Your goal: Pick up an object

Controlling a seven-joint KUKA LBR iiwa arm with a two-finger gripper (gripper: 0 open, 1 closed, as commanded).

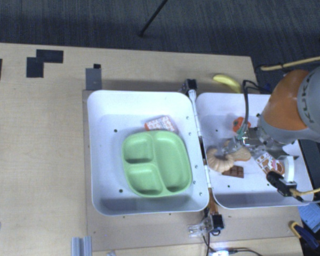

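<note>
The right bin [221,108] holds several small items. A tan croissant-shaped pastry [225,162] lies near its left wall, with a brown chocolate piece [235,171] touching its lower edge. A small orange and red item [238,124] sits further back. A red and white packet [268,164] lies to the right, partly under the arm. My gripper [241,144] is low in this bin, right over the pastry's right end and close to touching it. The grey and orange arm behind it covers the bin's right side.
The left bin [98,143] holds a green divided tray [157,161] and a red and white packet [160,124] behind it. A yellow banana [227,81] lies on the bench just beyond the right bin. A cable runs along the right bin's front right corner.
</note>
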